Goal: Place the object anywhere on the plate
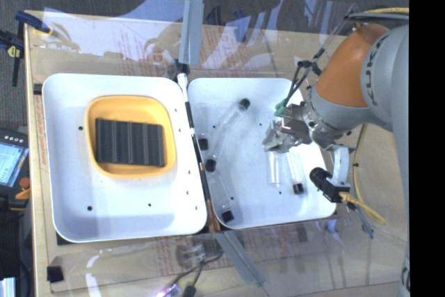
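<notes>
A yellow plate (128, 111) with a dark ribbed rectangle in its middle lies in the left white bin (69, 198). In the right bin (243, 198), two clear plastic tubes lie side by side (284, 167), with a black cap at their near end (297, 187). My gripper (280, 136) hangs just above the far end of these tubes, in the right half of that bin. A longer clear tube (229, 122) with a black cap (244, 103) lies at a slant to the gripper's left.
Small black pieces (202, 143) (210, 165) (227, 215) sit along the right bin's left wall. A divider rail (191, 122) separates the bins. The arm's black fitting (323, 181) overhangs the right bin's right rim. Cables run at the far right.
</notes>
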Available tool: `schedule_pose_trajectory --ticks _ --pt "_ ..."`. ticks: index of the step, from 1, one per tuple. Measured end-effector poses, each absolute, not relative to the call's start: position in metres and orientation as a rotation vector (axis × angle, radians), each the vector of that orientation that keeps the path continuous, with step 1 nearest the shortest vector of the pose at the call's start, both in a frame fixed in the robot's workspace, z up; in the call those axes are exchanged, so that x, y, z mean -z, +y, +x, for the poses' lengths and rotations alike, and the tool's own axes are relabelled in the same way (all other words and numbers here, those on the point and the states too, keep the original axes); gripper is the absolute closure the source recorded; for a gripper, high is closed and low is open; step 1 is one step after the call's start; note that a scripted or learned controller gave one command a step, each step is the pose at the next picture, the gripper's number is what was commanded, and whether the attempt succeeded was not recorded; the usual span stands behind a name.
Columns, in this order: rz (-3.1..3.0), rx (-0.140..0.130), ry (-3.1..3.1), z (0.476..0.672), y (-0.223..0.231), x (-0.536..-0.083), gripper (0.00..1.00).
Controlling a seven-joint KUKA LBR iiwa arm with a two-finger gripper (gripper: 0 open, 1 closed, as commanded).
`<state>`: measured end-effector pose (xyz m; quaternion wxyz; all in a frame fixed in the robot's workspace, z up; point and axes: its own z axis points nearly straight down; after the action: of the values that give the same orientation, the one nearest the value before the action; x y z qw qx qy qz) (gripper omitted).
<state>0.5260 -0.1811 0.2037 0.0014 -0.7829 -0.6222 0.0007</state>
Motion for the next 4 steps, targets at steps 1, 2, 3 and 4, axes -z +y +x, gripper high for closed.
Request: schedule_pose_trajectory --ticks 1,2,3,4 --pt "-2.209 -0.004 -2.226 0.521 -0.125 -0.227 1.0" --pt "-2.029 -0.003 -2.396 0.582 -0.087 -0.222 1.0" --pt "-1.774 0.0 -2.593 0.6 -0.045 -0.219 1.0" --pt "-1.775 -0.001 -2.593 0.6 -0.045 -0.219 0.0"
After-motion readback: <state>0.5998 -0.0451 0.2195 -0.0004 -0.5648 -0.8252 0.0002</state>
